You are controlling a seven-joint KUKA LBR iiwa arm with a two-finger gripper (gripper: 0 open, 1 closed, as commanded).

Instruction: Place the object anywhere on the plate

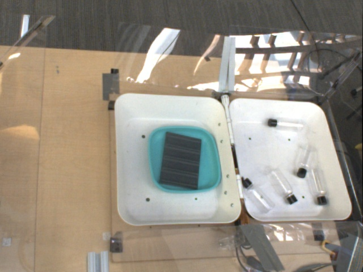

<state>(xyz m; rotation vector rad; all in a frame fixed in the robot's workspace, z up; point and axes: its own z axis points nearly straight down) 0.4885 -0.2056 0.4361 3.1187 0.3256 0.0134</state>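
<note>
A teal plate with rounded corners lies in the middle of the left white bin. On it rests a dark grey ribbed rectangular object, lying flat and slightly turned. In the right bin lie several clear plastic vials with black caps, among them one near the top, one at the right and one at the lower left.
The two bins sit side by side on a wooden bench, joined by a narrow divider. Clear panels and metal framing stand behind the right bin. Cables and brackets lie at the lower right.
</note>
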